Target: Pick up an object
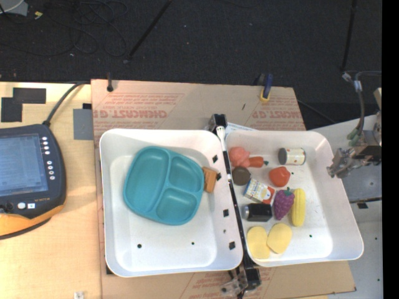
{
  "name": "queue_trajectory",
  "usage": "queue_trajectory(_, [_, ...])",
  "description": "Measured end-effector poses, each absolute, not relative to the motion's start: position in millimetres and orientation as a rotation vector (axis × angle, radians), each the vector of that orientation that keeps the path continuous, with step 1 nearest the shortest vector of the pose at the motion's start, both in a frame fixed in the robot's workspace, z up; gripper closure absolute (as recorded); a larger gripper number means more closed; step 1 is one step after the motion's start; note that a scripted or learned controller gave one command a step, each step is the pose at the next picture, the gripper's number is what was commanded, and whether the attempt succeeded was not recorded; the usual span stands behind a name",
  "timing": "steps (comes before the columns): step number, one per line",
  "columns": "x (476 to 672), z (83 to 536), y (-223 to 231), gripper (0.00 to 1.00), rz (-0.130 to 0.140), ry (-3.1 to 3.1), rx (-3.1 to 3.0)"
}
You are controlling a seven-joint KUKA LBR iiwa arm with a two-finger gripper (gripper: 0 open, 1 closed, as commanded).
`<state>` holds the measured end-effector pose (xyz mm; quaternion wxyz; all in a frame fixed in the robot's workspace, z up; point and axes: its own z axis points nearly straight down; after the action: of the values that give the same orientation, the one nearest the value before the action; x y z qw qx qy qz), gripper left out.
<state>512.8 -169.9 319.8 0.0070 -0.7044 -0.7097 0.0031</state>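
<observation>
The right bin [340,229] holds several small objects. Among them are a pink and orange piece [244,159], a white can [292,156], a red tomato [280,176], a small carton [259,191], purple grapes [283,202], a yellow corn cob [299,207], a black can [257,212] and two pale yellow pieces [269,240]. Just outside that bin's right rim sits a small metal assembly that looks like my gripper [346,161], well apart from every object. It is too small and cluttered to read.
The left bin [118,242] carries a teal divided plate [164,184], with a small brown block [210,180] at the plate's right edge. A black divider rail [229,192] runs between the bins. A tablet [28,167] lies on the bench at the far left.
</observation>
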Motion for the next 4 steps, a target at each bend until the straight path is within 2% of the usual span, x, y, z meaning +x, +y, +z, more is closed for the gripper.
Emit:
queue_trajectory(1, [512.8, 329.0, -170.5, 1.0, 0.011, -2.224, -2.197])
queue_trajectory(2, [471.5, 190.0, -117.6, 1.0, 0.013, -2.207, -2.208])
queue_trajectory(3, [502.7, 258.9, -89.5, 1.0, -0.004, -2.227, -2.219])
queue_trajectory(4, [501.2, 265.1, -91.4, 1.0, 0.004, -2.219, -2.218])
